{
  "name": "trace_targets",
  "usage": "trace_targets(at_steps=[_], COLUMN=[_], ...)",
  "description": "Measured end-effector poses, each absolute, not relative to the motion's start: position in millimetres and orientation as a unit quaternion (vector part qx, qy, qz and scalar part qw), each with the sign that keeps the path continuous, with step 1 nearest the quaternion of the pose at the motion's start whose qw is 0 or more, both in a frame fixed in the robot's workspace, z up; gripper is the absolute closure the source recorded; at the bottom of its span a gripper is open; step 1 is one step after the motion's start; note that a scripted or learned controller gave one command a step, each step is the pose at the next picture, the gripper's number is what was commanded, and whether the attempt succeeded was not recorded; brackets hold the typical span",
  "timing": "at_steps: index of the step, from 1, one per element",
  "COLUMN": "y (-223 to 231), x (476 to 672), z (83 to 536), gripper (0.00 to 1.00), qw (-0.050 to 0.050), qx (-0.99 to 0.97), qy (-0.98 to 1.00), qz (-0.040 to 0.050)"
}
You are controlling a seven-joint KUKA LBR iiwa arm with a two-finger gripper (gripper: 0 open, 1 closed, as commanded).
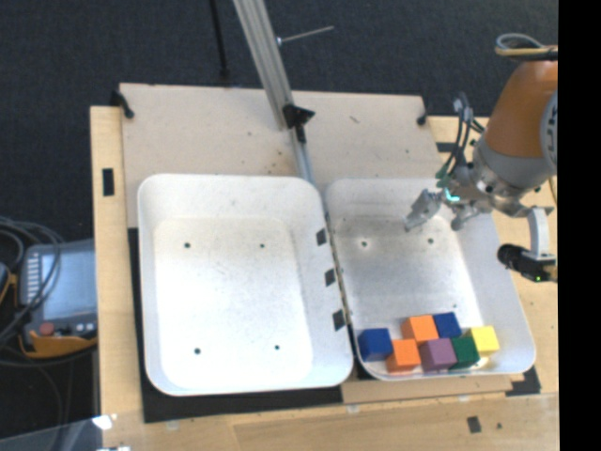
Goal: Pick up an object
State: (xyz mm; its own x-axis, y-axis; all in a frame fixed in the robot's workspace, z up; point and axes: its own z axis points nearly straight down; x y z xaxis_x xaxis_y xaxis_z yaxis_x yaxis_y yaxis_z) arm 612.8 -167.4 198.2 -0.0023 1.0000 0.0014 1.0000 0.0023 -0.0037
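The arm's gripper (434,209) hangs with jaws open and empty over the right bin's (394,261) far edge; to grasp well, it should descend squarely onto one coloured block (376,343) clustered at the bin's near edge.

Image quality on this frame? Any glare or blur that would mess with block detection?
Camera view: even, soft lighting; right bin slightly washed out but no hard glare; blocks show saturated colors with soft edges; gripper is blurry, so I can't read its state; dark floor around the bench loses detail.
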Motion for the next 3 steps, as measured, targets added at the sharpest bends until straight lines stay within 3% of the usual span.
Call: trace_targets(at_steps=[1, 3], y=[-167.6, -178.8], x=[613.9, 617.6], z=[201.0, 95.7], gripper=[0.00, 0.00], qw=[0.000, -0.002], qx=[-0.706, -0.709], qy=[-0.708, -0.706], qz=[-0.0002, 0.0010])
